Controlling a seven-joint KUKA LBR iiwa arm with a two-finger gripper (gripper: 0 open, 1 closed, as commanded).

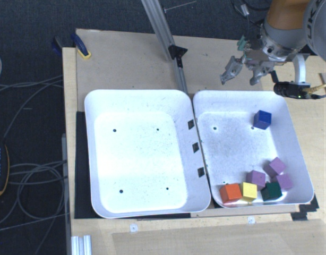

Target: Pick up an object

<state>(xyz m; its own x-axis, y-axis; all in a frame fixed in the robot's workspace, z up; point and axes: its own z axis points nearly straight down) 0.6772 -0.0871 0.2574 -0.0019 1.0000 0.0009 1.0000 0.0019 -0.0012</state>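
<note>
- While your gripper (241, 73) hangs over the bare bench beyond the far rim of the right bin (296, 142), its two fingers stand spread apart with nothing between them.
- You will find the blue cube (262, 119) inside the right bin, near its far right corner, closest of all the blocks to the gripper yet clearly apart from it, on the near side of it.
- You have the other blocks crowded in the right bin's near right corner, well apart from the gripper: an orange block (231, 192), a yellow cube (249, 190) just beside it, a dark green block (271, 191), and three purple blocks (276, 166) (256, 177) (284, 181).
- You can see that all of them are small, matt, flat-faced cubes, several touching or nearly touching one another.
- Your right bin is a shallow white tray with rounded corners and a floor speckled with fine dark dots.
- Your left bin (91, 142), touching the right bin along its left side, has the same white speckled surface.
- You will notice a slanted grey metal bar (160, 25) running over the pale wooden bench (126, 62) beyond the right bin's far left corner.
</note>
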